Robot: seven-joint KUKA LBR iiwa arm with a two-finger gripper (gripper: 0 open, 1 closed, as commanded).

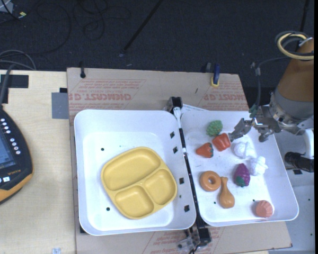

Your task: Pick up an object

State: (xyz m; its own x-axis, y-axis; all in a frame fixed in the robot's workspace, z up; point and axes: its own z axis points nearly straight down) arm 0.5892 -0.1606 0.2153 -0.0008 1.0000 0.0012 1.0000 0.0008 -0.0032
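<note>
So, quick rundown of where this pick stands:

Arm: reaching in from the right, gripper [250, 130] hanging over the upper part of the right bin [286, 194], low but not on anything that I can see.

Fingers: spread open with nothing between them; one dark finger points toward the red pepper [221, 141], the other sits nearer the bin's far-right rim.

Closest targets: white garlic-looking piece [243, 148] just below the gripper, red pepper just to its left, green broccoli [214, 127] a bit further up-left.

Rest of the right bin: a strawberry-ish red piece [204, 150], donut [210, 181], orange gourd [226, 194], purple eggplant [242, 174], another white piece [258, 165], pinkish shell thing [263, 208] near the bottom corner.

Left bin: just the yellow divided plate [139, 181], well apart from the action.

What could go wrong: pepper and garlic are nearly touching, so a straight drop could land a finger on top of one and shove both sideways.

Other worry: garlic is rounded and looks lumpy, so I'd guess it could squirt out as the fingers close.
</note>
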